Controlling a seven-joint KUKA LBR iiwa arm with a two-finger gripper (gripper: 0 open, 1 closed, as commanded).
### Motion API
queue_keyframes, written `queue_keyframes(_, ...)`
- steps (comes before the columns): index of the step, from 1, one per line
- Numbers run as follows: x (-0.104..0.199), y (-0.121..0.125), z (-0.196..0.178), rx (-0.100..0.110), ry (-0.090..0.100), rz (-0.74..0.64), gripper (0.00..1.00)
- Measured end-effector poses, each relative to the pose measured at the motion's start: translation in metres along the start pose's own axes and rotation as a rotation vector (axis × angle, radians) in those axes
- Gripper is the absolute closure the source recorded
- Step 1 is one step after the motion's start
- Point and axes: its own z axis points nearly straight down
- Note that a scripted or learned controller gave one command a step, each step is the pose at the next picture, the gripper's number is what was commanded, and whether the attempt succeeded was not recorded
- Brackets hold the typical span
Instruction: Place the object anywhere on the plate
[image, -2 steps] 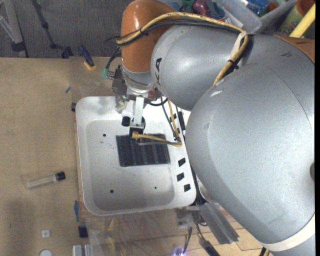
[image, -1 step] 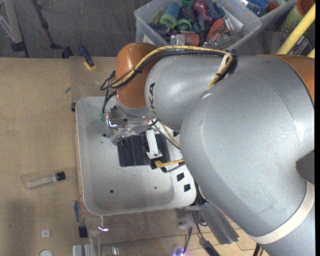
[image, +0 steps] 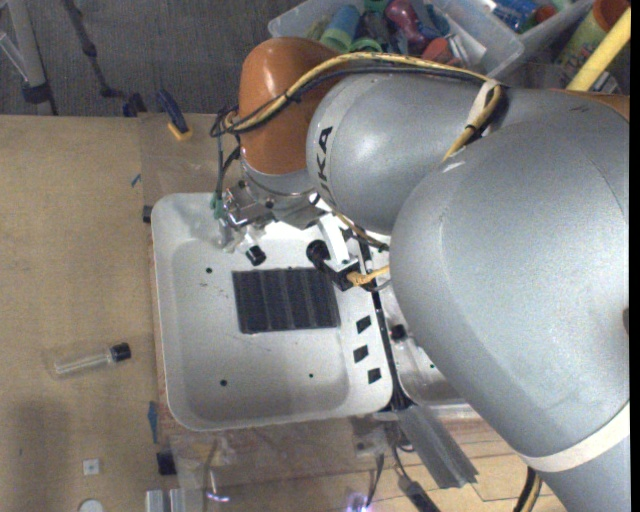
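A dark ribbed rectangular plate (image: 285, 300) lies flat in the middle of the left white bin (image: 185, 330). My gripper (image: 287, 253) hangs under the orange band, just beyond the plate's far edge. Its two black fingertips (image: 255, 255) stand apart with bare bin floor between them, so it is open and holds nothing. A small green thing (image: 215, 205) sits at the bin's far left corner, beside the gripper's metal body. The arm hides the far right of this bin.
The grey arm covers nearly all of the right bin (image: 430, 385). Small black squares (image: 362, 352) line the left bin's right wall. A clear vial with a black cap (image: 88, 358) lies on the bench to the left. A tub of coloured items (image: 400, 25) stands behind.
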Motion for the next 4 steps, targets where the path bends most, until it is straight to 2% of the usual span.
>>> queue_keyframes(1,-0.006,-0.002,-0.063,-0.003,0.0,-0.376,1.0)
queue_keyframes(2,0.01,-0.02,-0.039,0.0,0.003,-1.056,1.0)
queue_keyframes(3,0.007,0.001,-0.08,-0.005,-0.001,-0.814,1.0)
queue_keyframes(4,0.006,0.002,-0.092,-0.012,-0.003,-0.813,1.0)
